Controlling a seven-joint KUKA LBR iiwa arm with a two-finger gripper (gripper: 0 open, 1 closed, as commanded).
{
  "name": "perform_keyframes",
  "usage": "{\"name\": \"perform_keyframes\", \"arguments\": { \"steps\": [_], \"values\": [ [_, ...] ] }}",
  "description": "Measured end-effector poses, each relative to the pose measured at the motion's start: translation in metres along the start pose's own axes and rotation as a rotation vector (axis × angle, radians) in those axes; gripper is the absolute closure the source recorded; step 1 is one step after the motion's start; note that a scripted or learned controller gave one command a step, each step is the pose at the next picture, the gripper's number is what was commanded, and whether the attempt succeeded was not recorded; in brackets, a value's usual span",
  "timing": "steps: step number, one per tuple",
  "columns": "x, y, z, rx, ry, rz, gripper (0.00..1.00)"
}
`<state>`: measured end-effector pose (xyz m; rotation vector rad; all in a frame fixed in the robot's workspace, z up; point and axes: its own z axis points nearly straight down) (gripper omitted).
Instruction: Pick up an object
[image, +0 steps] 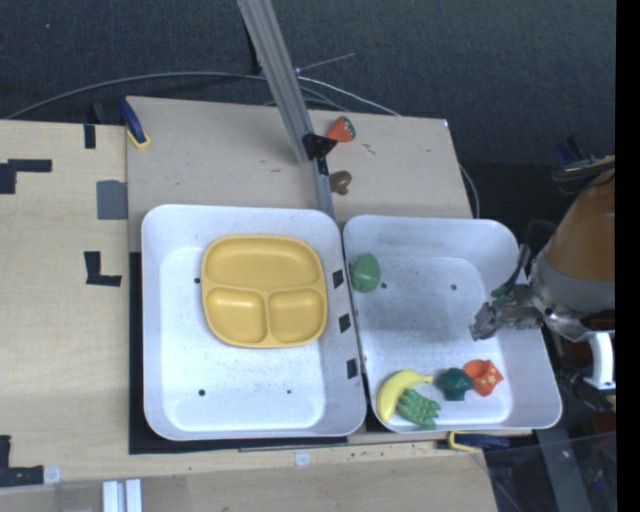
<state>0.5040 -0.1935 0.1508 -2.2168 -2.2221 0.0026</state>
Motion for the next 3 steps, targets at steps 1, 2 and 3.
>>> {"name": "perform_keyframes", "arguments": {
  "steps": [1,2,3],
  "values": [
    [0.002,0.011,-0.052,-0.007,-0.002,0.000,1.00],
    [0.002,0.012,-0.105,-0.008,-0.003,0.000,1.00],
    [0.058,0.032,-0.109,-0.003,0.001,-0.005,1.00]
  ]
}}
